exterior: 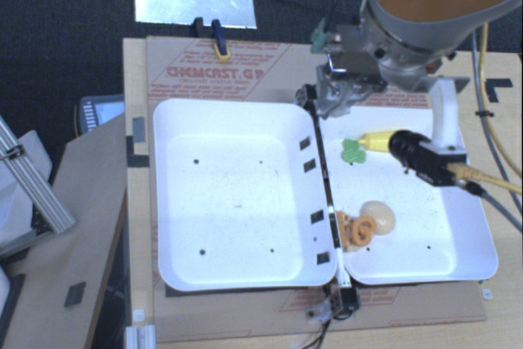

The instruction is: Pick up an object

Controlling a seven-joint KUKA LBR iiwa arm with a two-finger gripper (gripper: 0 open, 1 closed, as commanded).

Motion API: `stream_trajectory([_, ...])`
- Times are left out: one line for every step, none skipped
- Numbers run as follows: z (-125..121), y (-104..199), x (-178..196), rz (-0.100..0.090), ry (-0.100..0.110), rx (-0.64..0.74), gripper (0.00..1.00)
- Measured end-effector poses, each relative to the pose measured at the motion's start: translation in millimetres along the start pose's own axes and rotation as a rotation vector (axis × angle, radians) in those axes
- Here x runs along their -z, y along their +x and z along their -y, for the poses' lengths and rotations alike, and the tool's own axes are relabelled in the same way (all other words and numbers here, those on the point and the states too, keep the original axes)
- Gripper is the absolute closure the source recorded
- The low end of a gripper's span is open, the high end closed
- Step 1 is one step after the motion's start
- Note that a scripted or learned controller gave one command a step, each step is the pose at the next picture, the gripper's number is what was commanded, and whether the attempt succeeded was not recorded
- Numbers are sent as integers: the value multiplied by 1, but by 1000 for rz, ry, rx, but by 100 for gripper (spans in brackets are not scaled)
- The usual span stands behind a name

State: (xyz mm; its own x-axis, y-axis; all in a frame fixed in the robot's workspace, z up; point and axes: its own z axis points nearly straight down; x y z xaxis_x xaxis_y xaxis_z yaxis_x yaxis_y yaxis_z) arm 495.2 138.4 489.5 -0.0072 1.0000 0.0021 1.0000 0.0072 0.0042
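Objects for picking are lying in the right bin [470, 253]: an orange ring [358, 231] touching a pale rounded lump [378, 217] near the divider, and a small green piece [354, 150] with a yellow part [374, 142] beside it further back. All are looking light; the ring is probably stiff plastic and is offering a rim to pinch, while the smooth lump may be slipping from a narrow grip. The end effector [343, 94] is hovering at the bin's back edge; whether it is released or clenched I cannot tell. The left bin [163, 176] is sitting alongside on the worktop.
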Motion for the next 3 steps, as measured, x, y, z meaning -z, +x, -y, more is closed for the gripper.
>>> stream_trajectory([9,67,-22,1,5,4,100])
stream_trajectory([-41,97,49,-2,-7,-1,100])
stream_trajectory([-39,96,45,1,2,-2,0])
